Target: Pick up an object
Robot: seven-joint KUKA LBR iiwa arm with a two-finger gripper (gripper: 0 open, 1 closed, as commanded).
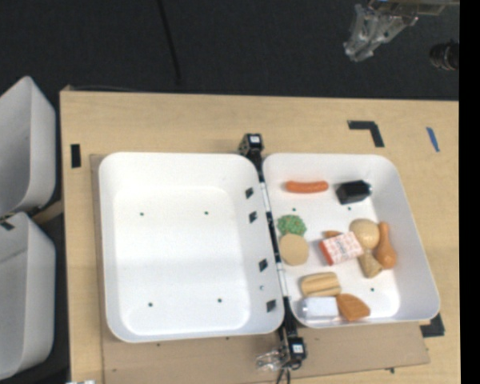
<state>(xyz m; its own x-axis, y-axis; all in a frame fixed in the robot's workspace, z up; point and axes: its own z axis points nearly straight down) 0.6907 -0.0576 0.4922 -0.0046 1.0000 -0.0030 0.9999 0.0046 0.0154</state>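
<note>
Within the right bin (408, 282), small food items including a sausage (306, 186) and a black block (353, 190) lie clustered, while the end effector (370, 32), finger state indiscernible, hangs far above the desk (184, 122).

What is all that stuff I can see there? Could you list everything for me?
Shallow white plastic bins: 2, white, side by side on the bench; left, right.
Wooden bench: 1, tan.
Orange sausage: 1, right bin, far side.
Black block: 1, beside the sausage.
Green leafy piece: 1, right bin, near the divider.
Round beige bun: 1, below the green piece.
Red and white packet: 1, right bin, middle.
Other small food-like items: several, tan, orange and white, right bin, near side.
Gripper: 1, grey, top right, above the dark floor.
</note>
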